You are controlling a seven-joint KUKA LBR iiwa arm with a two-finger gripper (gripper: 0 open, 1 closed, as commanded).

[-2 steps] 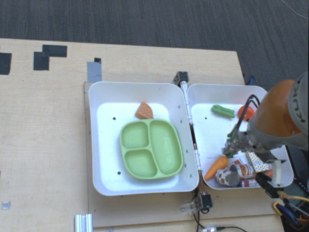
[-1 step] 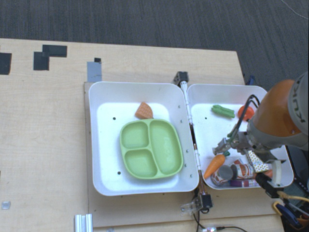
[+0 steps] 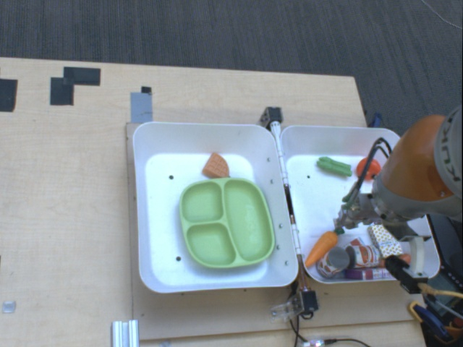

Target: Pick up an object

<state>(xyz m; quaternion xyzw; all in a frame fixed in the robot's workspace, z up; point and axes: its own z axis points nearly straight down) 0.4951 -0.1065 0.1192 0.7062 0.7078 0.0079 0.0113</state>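
beside carrot, unreadable can

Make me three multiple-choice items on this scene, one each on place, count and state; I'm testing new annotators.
1. Where is the green divided plate?
A. left bin
B. right bin
C. on the bench

2. How many sections does the plate have?
A. two
B. three
C. five

3. How does the carrot lie?
A. on the plate
B. in the right bin, near its front edge
C. on the floor

Answers: 1 A, it sits inside the left bin. 2 B, two small sections and one long one. 3 B, it rests beside the can.
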